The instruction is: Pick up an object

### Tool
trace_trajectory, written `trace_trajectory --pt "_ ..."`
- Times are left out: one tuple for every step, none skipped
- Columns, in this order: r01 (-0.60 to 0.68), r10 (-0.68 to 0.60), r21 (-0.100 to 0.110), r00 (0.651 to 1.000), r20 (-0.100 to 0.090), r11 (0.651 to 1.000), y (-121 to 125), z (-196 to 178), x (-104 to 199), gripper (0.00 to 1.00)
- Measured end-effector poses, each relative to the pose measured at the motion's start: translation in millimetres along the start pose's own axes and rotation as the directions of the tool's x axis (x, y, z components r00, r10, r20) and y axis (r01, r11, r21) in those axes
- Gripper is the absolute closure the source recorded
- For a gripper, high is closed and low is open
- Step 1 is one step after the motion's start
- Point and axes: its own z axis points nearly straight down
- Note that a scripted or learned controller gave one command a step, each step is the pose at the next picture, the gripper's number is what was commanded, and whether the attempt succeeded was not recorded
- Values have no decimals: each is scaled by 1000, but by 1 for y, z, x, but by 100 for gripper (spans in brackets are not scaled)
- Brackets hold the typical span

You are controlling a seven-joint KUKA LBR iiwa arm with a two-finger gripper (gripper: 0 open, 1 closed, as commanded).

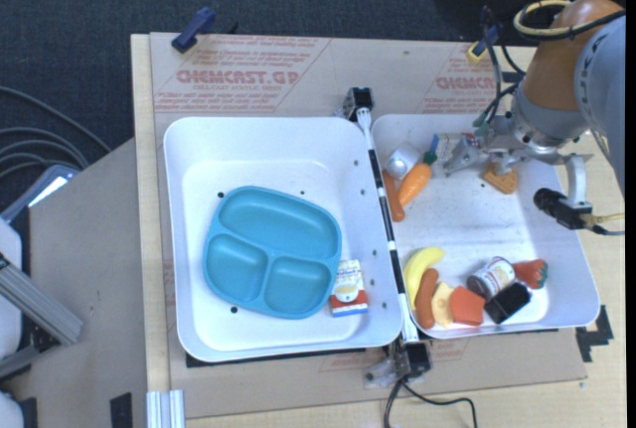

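Cardboard-topped bench (248, 69) w/ 2 white bins (189, 217) side by side, touching.

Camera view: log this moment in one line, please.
arm: over right bin far end | gripper: beside carrot | held: nothing visible | left bin: blue tray

Bright and even from overhead, with soft short shadows. Mild glare on the white bins (189, 247). Slightly soft throughout, coarse in detail, darker across the floor (70, 9) beyond the worktop (298, 69).
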Motion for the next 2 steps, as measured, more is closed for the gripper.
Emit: trace_trajectory --pt "2 -2 -1 1000 2 1000 1 -9 0 100" --pt "2 -2 -1 1000 2 1000 1 -9 0 0"
